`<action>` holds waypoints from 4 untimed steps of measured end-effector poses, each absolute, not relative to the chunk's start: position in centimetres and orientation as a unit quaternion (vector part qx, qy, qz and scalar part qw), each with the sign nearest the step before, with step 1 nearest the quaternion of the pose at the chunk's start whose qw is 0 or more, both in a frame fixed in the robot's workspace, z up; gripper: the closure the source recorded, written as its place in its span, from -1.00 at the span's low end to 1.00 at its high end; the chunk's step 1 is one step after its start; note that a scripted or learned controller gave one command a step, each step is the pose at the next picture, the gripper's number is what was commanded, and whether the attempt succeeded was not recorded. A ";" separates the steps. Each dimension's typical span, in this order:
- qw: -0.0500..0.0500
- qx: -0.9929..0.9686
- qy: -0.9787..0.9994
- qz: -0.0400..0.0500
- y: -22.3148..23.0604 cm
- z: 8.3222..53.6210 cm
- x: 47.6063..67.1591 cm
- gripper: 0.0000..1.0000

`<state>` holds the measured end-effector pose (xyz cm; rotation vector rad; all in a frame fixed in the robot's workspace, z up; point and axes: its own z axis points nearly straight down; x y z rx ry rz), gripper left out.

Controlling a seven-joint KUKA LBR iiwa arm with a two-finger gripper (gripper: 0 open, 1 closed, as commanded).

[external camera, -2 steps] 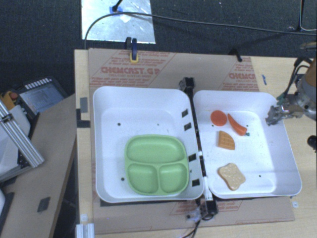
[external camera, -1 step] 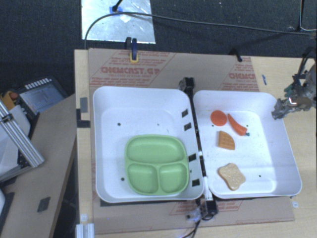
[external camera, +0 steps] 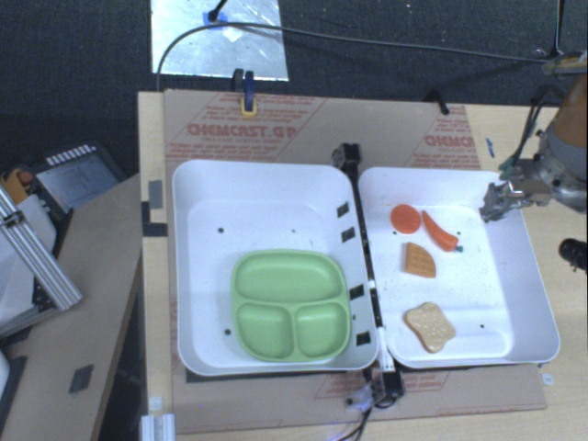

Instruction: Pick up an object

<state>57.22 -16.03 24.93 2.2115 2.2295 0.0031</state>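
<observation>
Gripper (external camera: pixel 497 202) sits over the right bin's (external camera: pixel 528 274) far right rim w/ nothing seen between its tips; jaw state unclear at this res, can't tell if spread or closed. Nearest item is the red pepper (external camera: pixel 440 231), just left of the jaws, w/ the tomato slice (external camera: pixel 405 218) beyond it. Orange wedge (external camera: pixel 419 261) and bread piece (external camera: pixel 430 326) lie left and nearer the camera; green divided plate (external camera: pixel 290 305) is well left in the left bin (external camera: pixel 197 246).

You see the gripper (external camera: pixel 493 200) over the right bin (external camera: pixel 514 283) near its far right rim; a green tray (external camera: pixel 289 303) sits in the left bin (external camera: pixel 248 200)
</observation>
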 end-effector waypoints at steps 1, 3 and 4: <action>0.000 0.704 0.710 0.001 -10.3 24.8 58.0 1.00; 0.000 0.704 0.711 0.001 1.3 24.5 57.3 1.00; 0.000 0.704 0.711 0.001 7.2 23.1 56.7 1.00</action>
